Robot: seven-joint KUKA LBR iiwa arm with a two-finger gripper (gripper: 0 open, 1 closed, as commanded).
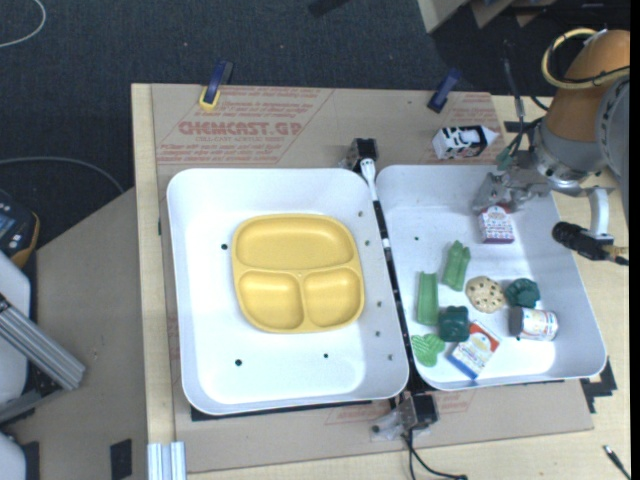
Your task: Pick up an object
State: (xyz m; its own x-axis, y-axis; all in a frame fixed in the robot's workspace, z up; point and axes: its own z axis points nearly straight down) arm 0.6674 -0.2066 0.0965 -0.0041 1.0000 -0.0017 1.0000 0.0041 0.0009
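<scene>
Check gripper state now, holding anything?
Gripper: above the small pink carton in the right bin; open or shut cannot be told, no hold visible.

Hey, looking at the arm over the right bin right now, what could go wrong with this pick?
1. The hand sits right above a small pink-and-white packet near the right bin's far end; a flat packet may slip out or just get pushed.
2. The other items, like the cookie and green pieces, lie crowded together, so a try there could nudge neighbours or catch two.
</scene>
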